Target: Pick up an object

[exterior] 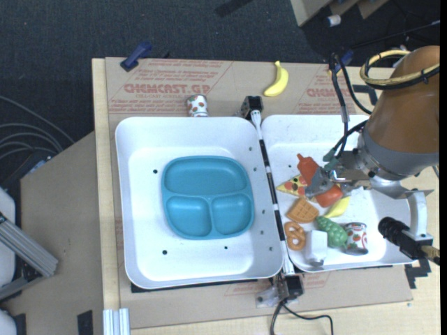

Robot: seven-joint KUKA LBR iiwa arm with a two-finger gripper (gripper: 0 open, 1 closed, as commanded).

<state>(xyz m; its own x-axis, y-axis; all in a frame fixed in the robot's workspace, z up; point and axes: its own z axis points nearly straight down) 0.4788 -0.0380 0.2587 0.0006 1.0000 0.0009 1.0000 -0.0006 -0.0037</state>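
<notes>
Blue tray (207, 202), white bins (133, 187), yellow banana (276, 81), orange-banded grey arm (405, 117)

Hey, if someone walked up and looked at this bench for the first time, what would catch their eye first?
Probably the blue divided tray, alone in the middle of the left bin. Next, the grey and orange arm reaching in from the right, its gripper low over a cluster of toy food in the right bin, close to a red piece. A yellow banana lies on the bench behind the bins.
</notes>
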